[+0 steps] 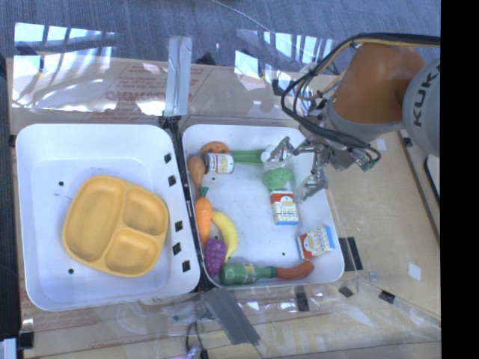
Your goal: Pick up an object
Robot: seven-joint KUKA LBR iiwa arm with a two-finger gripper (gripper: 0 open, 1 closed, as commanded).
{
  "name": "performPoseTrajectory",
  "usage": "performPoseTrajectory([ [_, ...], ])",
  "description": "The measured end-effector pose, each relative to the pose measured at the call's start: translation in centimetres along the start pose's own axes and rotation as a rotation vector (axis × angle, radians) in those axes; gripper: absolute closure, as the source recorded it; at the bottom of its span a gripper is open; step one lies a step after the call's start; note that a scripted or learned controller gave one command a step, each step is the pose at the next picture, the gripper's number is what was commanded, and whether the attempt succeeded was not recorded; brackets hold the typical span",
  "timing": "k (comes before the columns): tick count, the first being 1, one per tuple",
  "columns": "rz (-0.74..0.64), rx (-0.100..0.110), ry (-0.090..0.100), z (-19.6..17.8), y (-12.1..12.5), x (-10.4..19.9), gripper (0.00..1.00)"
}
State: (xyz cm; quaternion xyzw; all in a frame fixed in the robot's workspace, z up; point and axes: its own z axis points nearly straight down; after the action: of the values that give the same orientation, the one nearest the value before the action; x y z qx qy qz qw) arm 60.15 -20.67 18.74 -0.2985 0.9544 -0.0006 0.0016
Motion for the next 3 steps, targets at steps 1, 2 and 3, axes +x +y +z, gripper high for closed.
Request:
performPoseTrajectory([
  [1,-0.009,0.006,-0.005,8.9,0.7,1.4,0.00],
  [2,-0.028,-0.005,0.001,9.5,4.1,0.5,0.00],
  [3,0.125,-0.002,0.019,9.5,6.7,-8.9,0.00],
])
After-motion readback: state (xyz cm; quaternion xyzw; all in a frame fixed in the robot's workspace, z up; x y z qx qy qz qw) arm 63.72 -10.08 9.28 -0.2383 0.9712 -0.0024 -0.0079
